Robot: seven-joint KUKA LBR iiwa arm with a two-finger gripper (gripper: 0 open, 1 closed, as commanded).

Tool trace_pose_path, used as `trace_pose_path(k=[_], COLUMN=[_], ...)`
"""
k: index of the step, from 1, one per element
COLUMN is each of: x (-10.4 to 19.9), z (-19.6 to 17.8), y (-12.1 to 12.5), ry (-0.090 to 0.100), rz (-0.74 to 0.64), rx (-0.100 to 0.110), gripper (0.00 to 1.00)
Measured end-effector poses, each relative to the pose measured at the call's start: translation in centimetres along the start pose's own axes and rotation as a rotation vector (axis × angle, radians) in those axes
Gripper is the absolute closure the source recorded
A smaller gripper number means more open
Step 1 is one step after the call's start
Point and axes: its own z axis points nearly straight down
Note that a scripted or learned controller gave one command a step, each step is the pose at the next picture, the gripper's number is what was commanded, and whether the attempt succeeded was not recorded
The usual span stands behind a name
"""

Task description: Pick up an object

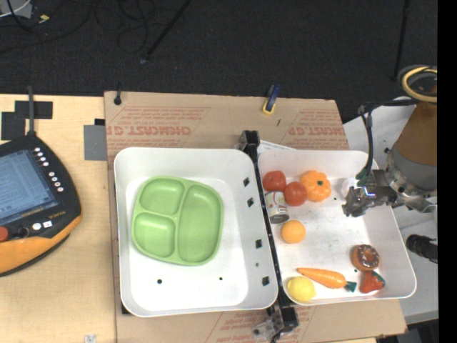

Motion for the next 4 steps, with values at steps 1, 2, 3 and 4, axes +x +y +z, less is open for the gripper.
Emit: trace_pose_path(k=[1, 2, 3, 4], x=[4.6, 9.6, 14.4, 19.8], z=[-0.5, -1.2, -0.4, -1.1], y=[0.6, 1.5, 1.7, 3.6], ry=[0.0, -0.001, -0.001, -0.001], rz=[-0.001, -0.002, -0.001, -0.002], rx=[0.0, 0.001, 0.002, 0.0], gripper=[1.0, 1.0, 1.0, 1.0])
